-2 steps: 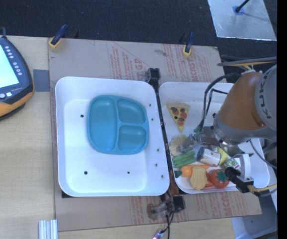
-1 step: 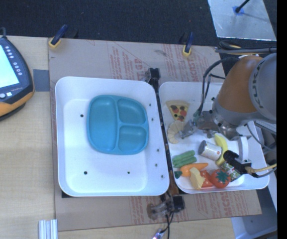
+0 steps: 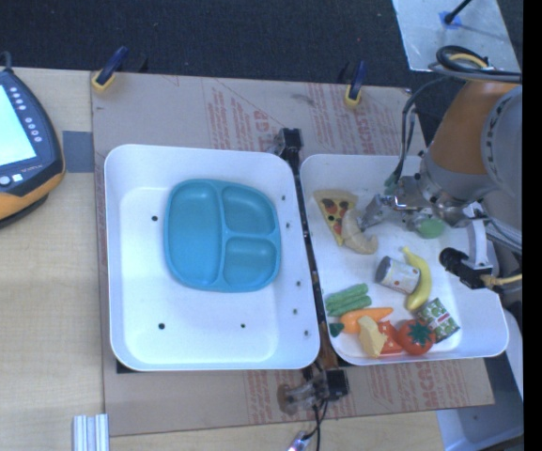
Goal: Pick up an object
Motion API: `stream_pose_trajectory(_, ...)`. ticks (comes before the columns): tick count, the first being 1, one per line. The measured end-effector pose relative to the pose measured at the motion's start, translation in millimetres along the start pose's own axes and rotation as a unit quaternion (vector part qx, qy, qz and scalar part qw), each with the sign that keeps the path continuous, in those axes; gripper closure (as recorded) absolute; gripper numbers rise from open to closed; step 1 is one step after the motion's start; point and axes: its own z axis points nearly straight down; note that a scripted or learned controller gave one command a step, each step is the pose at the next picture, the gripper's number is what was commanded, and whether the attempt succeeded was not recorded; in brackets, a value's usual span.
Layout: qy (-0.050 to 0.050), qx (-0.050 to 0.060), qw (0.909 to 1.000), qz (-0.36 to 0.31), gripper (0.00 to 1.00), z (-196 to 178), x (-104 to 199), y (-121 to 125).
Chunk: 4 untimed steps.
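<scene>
— Two white bins sat side by side on the counter (image 3: 54, 280), didn't they?

— Yes. The left bin (image 3: 130, 280) carried a blue divided plate (image 3: 222, 235) near its middle. The right bin (image 3: 482, 332) carried all the small toy food.

— Where was the tool?

— The tool (image 3: 394, 205) was at the upper right of the frame, low over the far part of the right bin, below the grey arm with its orange band (image 3: 463, 125). I could not tell whether it was released or clenched; the metal parts blurred together there, and nothing showed plainly between them.

— And the things to pick?

— A pizza slice (image 3: 333, 207) lay at the upper left of the right bin, with a pale beige lump (image 3: 362, 243) just beside its lower end and close under the tool. A small green piece (image 3: 431, 225) sat right of the tool. Further down were a little can (image 3: 396, 272) touching a banana (image 3: 419, 281), then green beans (image 3: 348, 300), a carrot (image 3: 363, 318), a yellow wedge (image 3: 372, 338), a red tomato-like piece (image 3: 412, 337) and a small green packet (image 3: 437, 319), crowded along the bin's lower edge.

— Anything outside the bins?

— An orange-edged tablet (image 3: 3, 148) lay at the far left of the counter
</scene>
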Motion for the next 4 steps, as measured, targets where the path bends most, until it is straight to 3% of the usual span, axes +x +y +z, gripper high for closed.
stream_pose_trajectory(1,0.001,0.002,1.0,-0.001,0.0,0.7,-7.3,-29.9)
stream_pose_trajectory(2,0.0,0.001,1.0,-0.001,0.0,0.9,-5.5,-101.2)
stream_pose_trajectory(3,-0.001,0.0,1.0,-0.002,0.0,0.5,53.4,-77.2)
stream_pose_trajectory(4,0.0,0.0,1.0,-0.001,0.0,0.3,18.8,-4.0)
